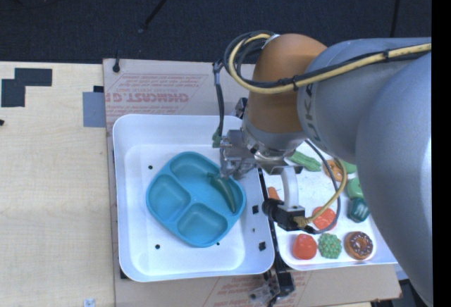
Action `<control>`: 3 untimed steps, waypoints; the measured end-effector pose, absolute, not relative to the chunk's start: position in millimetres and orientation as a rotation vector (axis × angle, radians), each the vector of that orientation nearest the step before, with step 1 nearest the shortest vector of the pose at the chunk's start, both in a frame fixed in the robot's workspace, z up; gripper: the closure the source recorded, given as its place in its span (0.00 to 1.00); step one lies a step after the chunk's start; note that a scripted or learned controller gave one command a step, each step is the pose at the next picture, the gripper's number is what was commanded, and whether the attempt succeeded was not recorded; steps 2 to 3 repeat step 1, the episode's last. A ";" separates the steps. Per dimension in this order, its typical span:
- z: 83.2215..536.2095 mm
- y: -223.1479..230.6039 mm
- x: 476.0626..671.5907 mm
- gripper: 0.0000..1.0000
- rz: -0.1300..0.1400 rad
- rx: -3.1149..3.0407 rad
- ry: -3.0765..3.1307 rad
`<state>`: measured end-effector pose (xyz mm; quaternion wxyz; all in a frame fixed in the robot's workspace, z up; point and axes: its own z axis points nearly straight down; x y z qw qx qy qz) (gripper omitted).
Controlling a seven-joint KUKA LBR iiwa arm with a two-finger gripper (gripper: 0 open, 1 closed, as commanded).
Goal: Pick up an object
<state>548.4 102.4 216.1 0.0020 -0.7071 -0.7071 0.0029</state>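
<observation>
Arm (366,108) looms closest. Gripper (229,170) sits low over blue divided plate (194,200) in left bin (134,256), touching its right rim; grip state: can't tell. Risk: fingers skid off the thin rim, or shove the plate sideways.

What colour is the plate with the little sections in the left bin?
The divided plate is light blue, almost turquoise, plain to see in the camera view.
</observation>
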 end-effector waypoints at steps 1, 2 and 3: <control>231.7 110.3 545.6 1.00 0.004 -2.218 -2.221; 231.7 110.3 545.6 1.00 0.004 -2.218 -2.221; 231.7 110.3 545.6 1.00 0.004 -2.218 -2.221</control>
